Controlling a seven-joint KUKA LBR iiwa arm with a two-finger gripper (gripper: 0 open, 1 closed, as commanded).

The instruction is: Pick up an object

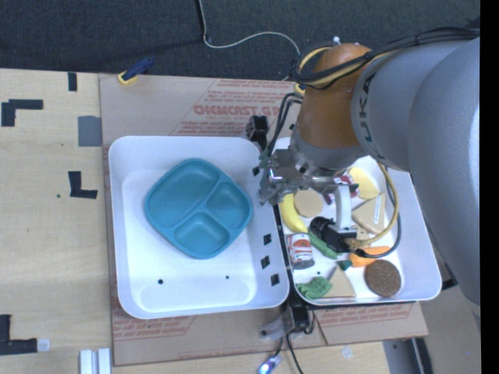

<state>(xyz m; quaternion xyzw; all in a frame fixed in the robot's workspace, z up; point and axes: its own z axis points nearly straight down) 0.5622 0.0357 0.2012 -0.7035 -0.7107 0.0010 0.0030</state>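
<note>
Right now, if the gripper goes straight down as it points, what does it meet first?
Probably the banana, just below the gripper at the right bin's left side, or the round tan piece beside it; depth is unclear.

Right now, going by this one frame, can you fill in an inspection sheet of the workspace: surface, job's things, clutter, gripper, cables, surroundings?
surface: wooden bench, with a printed cardboard sheet under both bins.
job's things: left bin holds a blue divided plate; right bin holds a banana, brown disc, green piece and small can, packed close.
clutter: yellow-and-blue clip by the cardboard's far corner.
gripper: gripper is over the right bin, near the banana; any hold cannot be told.
cables: white cable lies loose on the floor.
surroundings: dark floor beyond the bench.
</note>
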